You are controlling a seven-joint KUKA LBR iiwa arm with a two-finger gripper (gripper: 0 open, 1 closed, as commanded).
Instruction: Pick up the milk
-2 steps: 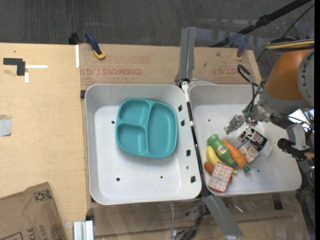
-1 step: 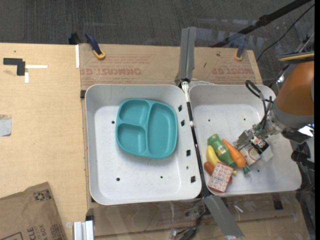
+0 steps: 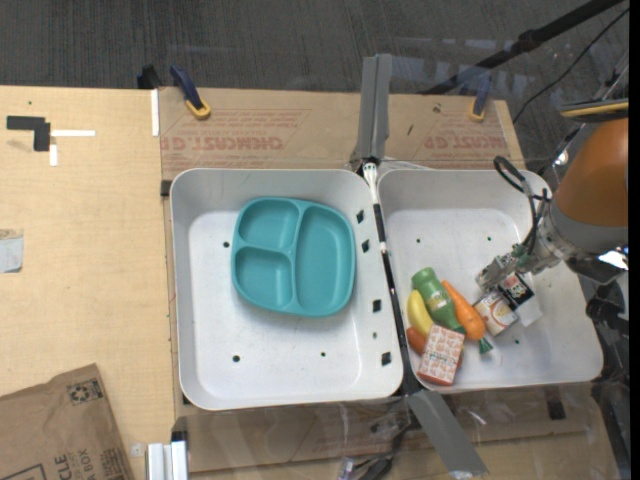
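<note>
The claw (image 3: 503, 274) hung low in the right bin (image 3: 560, 368) near its right edge, right over the small milk carton (image 3: 508, 305), which it partly hid; whether it gripped the carton could not be made out. Just left lay a carrot (image 3: 464, 309), green bottle (image 3: 433, 292), banana (image 3: 419, 313) and red box (image 3: 441, 355), while a teal plate (image 3: 294, 257) sat in the left bin (image 3: 200, 368).

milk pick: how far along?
Done: the gripper is down in the right bin, at the milk carton. In hand: nothing I can confirm; the carton lies on the bin floor by the carrot. Left: grasp and lift.
</note>
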